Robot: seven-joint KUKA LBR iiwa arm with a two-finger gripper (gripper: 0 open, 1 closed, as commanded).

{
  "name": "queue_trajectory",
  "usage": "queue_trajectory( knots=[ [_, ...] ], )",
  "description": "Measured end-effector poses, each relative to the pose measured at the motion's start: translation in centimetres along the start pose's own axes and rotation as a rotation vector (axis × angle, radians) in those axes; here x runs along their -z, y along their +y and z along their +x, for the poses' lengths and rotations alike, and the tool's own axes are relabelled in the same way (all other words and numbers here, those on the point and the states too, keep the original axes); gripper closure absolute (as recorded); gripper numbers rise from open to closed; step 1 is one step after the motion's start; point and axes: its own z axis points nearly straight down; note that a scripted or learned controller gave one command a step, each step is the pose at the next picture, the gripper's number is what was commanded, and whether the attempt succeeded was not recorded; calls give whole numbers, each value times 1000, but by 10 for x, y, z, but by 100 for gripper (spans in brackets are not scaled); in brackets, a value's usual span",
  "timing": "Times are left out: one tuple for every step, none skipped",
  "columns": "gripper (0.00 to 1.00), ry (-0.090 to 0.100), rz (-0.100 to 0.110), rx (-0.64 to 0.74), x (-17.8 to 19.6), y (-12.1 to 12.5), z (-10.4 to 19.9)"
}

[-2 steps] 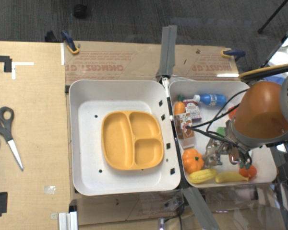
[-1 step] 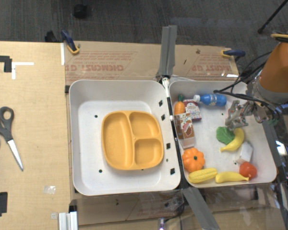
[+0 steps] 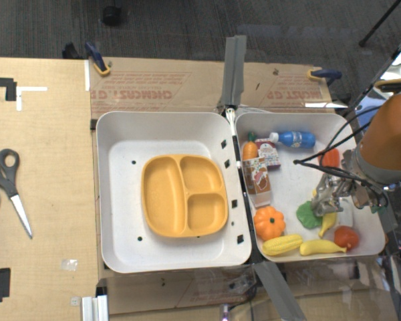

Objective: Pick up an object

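Observation:
The right bin holds several toy foods. My gripper hangs low over its right half, right above a green leafy piece and a small yellow piece. Around it lie a red tomato, a yellow banana, a corn cob and an orange pumpkin. Farther back are a sauce bottle with an orange cap, a blue bottle and a red-orange piece. I see nothing lifted off the bin floor.
A yellow divided plate lies in the left bin. Scissors rest on the bench at the far left. Black cables run from the arm across the right bin's back corner.

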Motion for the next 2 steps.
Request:
queue_trajectory(
  knots=[
    [100, 2, 0, -50, 0, 68, 35],
    [100, 1, 1, -236, -1, 105, 40]
  ],
)
